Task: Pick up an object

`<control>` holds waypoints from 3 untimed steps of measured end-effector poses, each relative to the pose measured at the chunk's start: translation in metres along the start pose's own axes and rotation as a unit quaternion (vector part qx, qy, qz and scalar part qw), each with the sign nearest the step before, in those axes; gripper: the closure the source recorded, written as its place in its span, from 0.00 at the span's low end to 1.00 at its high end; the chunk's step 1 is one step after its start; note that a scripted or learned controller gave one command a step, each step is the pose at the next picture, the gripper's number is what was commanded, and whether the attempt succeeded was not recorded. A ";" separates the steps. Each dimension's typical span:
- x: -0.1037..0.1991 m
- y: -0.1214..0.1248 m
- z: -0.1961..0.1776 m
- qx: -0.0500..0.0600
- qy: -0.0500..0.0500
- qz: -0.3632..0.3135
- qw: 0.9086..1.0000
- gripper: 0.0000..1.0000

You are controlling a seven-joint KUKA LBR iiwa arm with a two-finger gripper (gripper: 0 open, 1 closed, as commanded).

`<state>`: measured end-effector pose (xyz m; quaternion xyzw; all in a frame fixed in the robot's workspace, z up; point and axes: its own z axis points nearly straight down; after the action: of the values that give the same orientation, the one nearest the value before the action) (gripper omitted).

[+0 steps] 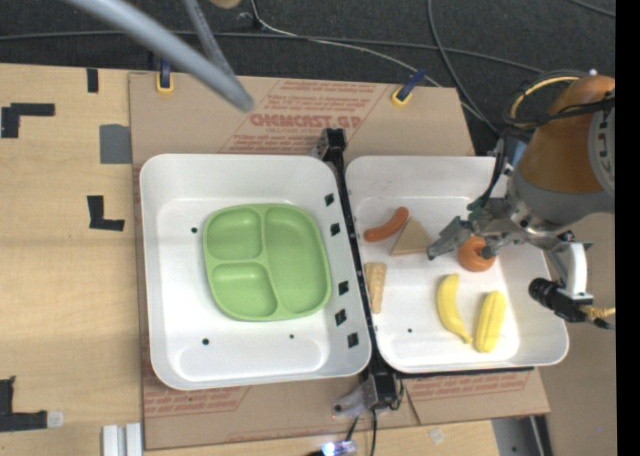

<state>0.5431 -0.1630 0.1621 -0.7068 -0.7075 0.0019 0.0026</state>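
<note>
My gripper is low in the right bin, over a small orange round object that shows just beneath it. It looks open, with one dark finger splayed out to the left, and the orange object still rests on the bin floor. To its left lie a tan wedge and a red sausage. In front of it lie a yellow banana and a yellow corn cob. A tan cone-shaped piece lies by the divider.
The left bin holds a green sectioned plate. A black divider runs between the bins. The arm's grey and orange body hangs over the right bin's far right side. Cables trail behind the bins.
</note>
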 end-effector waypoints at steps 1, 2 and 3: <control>0.007 -0.003 0.046 0.000 0.000 0.000 1.000 0.00; 0.007 -0.002 0.034 -0.002 0.000 -0.001 1.000 1.00; -0.001 0.002 -0.024 -0.005 -0.001 0.000 1.000 1.00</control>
<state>0.5454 -0.1644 0.1865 -0.7069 -0.7073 -0.0009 -0.0022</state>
